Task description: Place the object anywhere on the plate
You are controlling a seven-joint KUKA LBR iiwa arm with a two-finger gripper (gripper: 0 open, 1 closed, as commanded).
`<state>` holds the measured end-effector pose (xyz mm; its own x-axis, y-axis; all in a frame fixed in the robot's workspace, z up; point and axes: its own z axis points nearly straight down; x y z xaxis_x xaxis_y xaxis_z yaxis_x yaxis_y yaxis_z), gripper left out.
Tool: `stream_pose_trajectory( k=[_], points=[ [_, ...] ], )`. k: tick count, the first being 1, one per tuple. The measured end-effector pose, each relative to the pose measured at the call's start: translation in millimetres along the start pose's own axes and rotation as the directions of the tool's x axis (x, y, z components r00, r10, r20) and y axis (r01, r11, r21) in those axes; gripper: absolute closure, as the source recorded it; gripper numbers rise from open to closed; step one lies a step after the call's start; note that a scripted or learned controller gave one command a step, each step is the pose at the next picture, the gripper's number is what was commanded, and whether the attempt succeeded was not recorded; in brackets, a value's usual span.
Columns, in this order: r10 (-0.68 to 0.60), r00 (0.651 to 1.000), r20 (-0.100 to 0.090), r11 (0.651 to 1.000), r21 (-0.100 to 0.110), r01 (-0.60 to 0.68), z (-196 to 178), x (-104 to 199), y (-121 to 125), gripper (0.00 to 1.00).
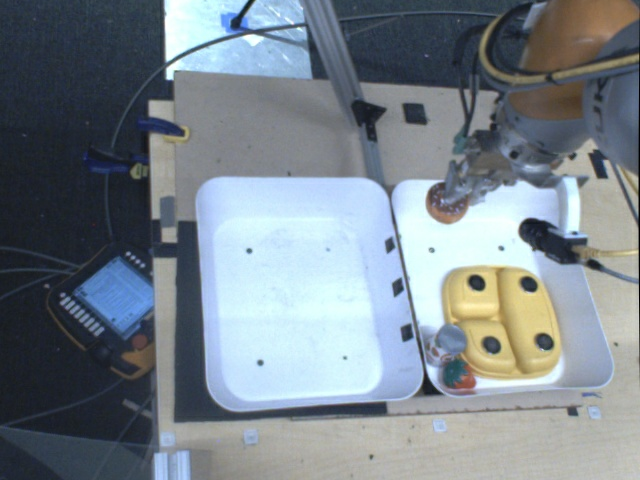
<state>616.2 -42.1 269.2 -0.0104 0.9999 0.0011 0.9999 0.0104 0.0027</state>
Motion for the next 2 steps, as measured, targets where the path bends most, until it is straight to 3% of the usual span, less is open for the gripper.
stream_pose_trajectory(
  k=[2],
  points=[
    [0.002,1.000,0.000,1.000,-0.001,-0.002,14.1,104.1,34.0,1.00]
  ],
)
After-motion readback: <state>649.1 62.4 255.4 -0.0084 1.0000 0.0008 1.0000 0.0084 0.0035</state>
